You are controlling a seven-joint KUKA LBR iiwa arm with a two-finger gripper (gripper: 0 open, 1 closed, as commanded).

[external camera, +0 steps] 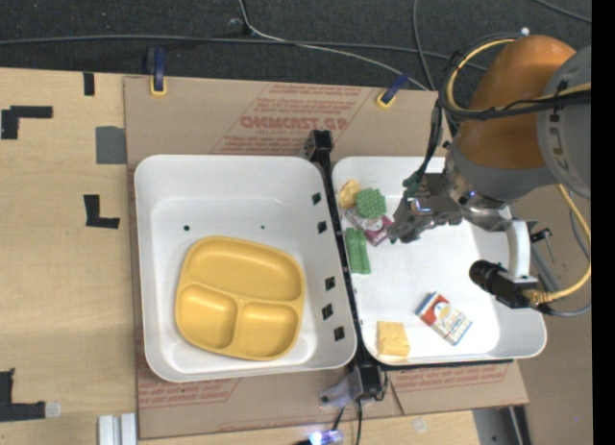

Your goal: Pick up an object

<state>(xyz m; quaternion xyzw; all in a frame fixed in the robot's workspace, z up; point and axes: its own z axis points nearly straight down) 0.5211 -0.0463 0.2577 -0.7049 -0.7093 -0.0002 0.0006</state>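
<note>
Grey arm with orange band (524, 73) reaching from right, wrist bent down, gripper (402, 227) low over right bin's (519, 342) upper-left part.

Yellow divided tray (239, 297) lies in the left white bin (154, 184)

In the right bin (500, 342) I see several loose things. A green round piece (371, 204) and a small yellow piece (348, 190) sit at about ten o'clock, with a green stick (358, 252) just below them along the nine o'clock wall. A pale yellow block (392, 338) lies at seven o'clock; a small printed box (444, 317) lies tilted at five.
</note>
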